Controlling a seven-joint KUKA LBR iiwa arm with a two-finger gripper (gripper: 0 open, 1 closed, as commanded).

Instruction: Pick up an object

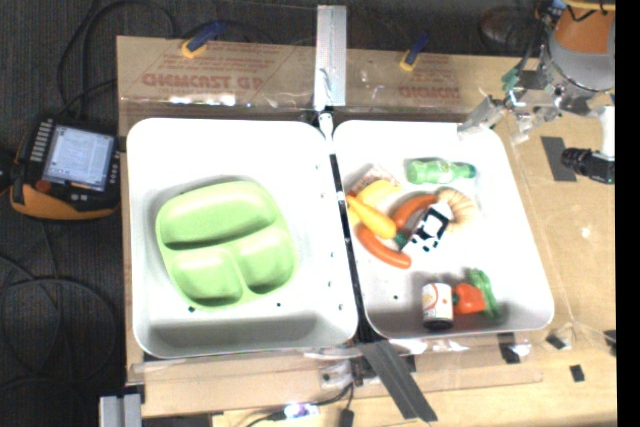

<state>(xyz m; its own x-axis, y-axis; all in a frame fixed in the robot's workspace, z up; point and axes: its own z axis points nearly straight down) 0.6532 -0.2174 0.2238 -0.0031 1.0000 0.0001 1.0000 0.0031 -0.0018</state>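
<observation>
Several toy foods lie near the middle of the right bin (520,215), carrot (378,242) included, so I am at the approach step: my gripper (505,110), grip state indeterminable, hangs over the bin's far right corner and must descend inward.

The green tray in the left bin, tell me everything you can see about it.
The green tray is pale lime green and looks like moulded plastic with rounded corners. It has three compartments: one long one across its far side and two smaller ones nearer the camera. It lies flat and right side up, turned a little askew, on the floor of the left bin, roughly in the middle. All three compartments look bare, and it touches just the bin floor.
</observation>
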